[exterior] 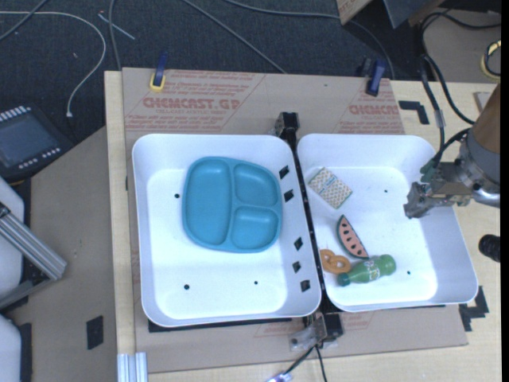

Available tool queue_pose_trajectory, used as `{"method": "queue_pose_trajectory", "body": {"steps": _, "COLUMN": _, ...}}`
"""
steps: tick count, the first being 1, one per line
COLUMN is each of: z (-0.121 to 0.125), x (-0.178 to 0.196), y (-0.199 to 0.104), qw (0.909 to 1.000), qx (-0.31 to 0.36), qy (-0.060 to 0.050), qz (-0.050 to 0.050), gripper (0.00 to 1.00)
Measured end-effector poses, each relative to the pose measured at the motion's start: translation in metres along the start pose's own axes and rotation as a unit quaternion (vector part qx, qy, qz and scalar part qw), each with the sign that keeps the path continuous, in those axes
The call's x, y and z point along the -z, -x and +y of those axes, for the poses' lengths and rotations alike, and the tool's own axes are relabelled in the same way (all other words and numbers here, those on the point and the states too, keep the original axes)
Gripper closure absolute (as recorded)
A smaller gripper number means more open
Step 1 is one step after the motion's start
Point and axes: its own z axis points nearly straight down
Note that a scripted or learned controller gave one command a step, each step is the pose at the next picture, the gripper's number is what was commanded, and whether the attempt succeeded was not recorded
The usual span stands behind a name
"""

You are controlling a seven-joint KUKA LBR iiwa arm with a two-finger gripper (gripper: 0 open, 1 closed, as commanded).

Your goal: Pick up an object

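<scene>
green bottle (368, 270) | right bin (398, 153); cardboard bench (238, 98); dark carpet (238, 22)

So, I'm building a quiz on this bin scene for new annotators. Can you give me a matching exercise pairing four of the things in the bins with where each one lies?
Things:
1. blue divided plate
2. checkered packet
3. watermelon slice
4. green bottle

Places:
A. right bin, upper left part, near the divider
B. right bin, along the near edge, beside an orange pretzel
C. left bin, upper middle
D. right bin, between the packet and the bottle

Pairs: 1-C, 2-A, 3-D, 4-B
</scene>
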Motion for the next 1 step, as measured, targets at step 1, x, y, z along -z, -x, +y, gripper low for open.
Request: {"method": "queue_pose_trajectory", "body": {"steps": 1, "z": 0.0098, "x": -0.006, "y": -0.0483, "qw": 1.0, "qx": 0.001, "qy": 0.0, "qz": 0.0, "gripper": 1.0}}
